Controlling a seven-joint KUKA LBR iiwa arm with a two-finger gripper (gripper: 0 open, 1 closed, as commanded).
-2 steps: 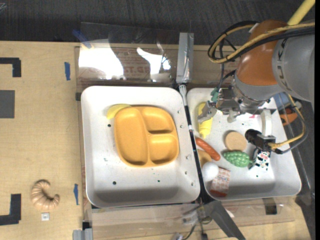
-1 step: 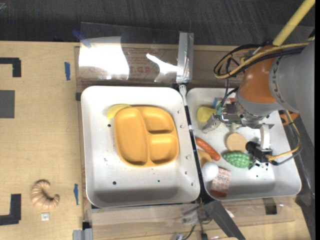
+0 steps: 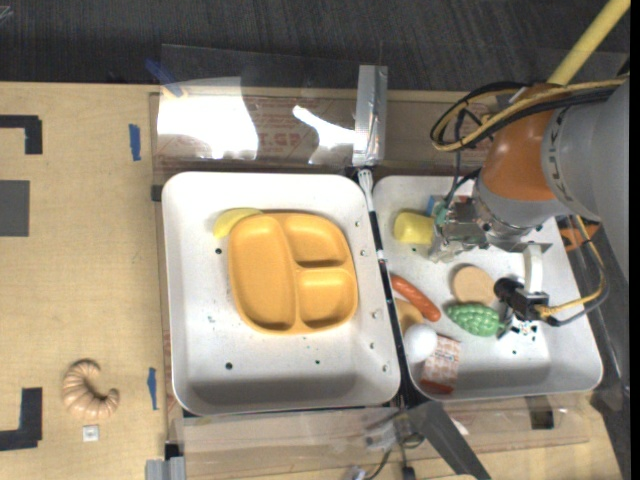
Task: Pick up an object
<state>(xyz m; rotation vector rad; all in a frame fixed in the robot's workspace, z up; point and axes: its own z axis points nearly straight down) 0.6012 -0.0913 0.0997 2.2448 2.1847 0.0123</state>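
Grey arm [image 3: 590,158] low over the right bin [image 3: 575,368], nothing lifted yet.
Whether the end effector [image 3: 455,230] beside the yellow toy [image 3: 412,228] is open or holding something, one cannot tell.

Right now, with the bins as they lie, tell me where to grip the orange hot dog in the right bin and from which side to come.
Grip the orange hot dog at mid-length, coming straight down from above. It lies flat and slanted, upper left to lower right, so set the end effector across its narrow width. Its upper side looks free; the white ball and green toy crowd its lower end, so stay off that end.
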